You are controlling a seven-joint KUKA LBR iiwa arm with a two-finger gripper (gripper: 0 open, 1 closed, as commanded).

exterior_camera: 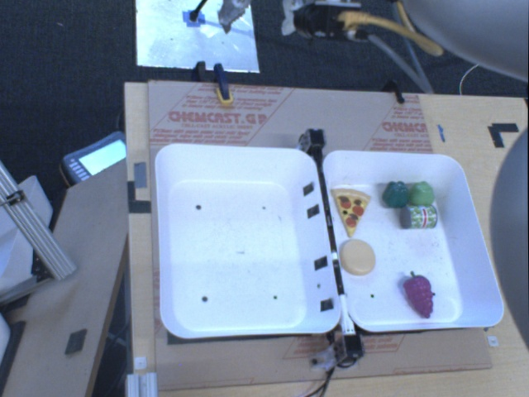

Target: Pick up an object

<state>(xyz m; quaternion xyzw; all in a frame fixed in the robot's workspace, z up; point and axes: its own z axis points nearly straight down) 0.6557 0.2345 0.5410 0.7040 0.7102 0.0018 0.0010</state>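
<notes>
The right bin holds several small items. A pizza slice lies near its left wall, with a tan round disc below it. At the back sit a teal piece and a green piece, touching each other, with a small can just in front of them. A purple grape bunch lies near the front. My gripper hangs at the top of the view, beyond the bins' far edge, open with nothing between its fingers.
The left bin stands beside the right one, joined along a black divider. A shiny metal sheet lies behind the bench. A yellow clamp grips the bench's far edge. A screen device sits at the left.
</notes>
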